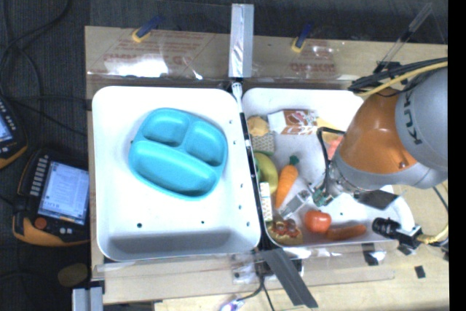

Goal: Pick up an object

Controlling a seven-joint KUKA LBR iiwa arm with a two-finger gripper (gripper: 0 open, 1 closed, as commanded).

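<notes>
The right bin (378,100) holds several toy foods. An orange carrot (285,184) lies near its left side, next to a yellow-green banana (266,170). A red tomato (317,221) sits at the front, with a red sausage-like piece (346,231) to its right. My gripper (319,195) reaches down from the orange wrist (375,142) and sits low in the bin, just above the tomato and right of the carrot. The wrist hides whatever lies beneath it. I see nothing clearly held.
The left bin (116,229) bears a blue divided plate (178,151). A printed snack box (295,120) and a tan bread piece (257,126) lie at the back of the right bin. A dark reddish item (282,231) lies in its front left corner. A raised wall (247,156) separates the bins.
</notes>
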